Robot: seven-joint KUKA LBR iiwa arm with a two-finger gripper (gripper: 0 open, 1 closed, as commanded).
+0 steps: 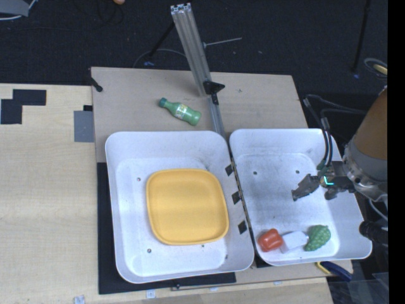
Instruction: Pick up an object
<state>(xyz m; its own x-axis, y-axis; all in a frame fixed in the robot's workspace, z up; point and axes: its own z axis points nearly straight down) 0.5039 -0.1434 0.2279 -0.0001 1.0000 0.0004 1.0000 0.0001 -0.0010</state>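
Grey arm reaches in from the table's right edge; the dark two-finger gripper (314, 187) hangs over the right-hand shallow white plastic bin (272, 151), near its right wall. Fingers look splayed apart, one prong toward the bin's middle, one back toward the wrist, nothing between them.

Candidates for picking sit bunched along that bin's front wall: a small red rounded toy, pepper-like (271, 239), a small flat white block (293, 240) just beside it, and a knobbly green broccoli-like toy (317, 237) touching the block's far side. The cluster probably slid there against the wall (judgement only). Gripper is apart from all three, nearer the back of the bin than they are.

Left-hand white bin (126, 151) carries a yellow square plastic plate (186, 206), lying flat at its centre. A green plastic bottle (180, 111) lies on its side on the bare table behind that bin, outside easy reach.

Grasp not yet begun.
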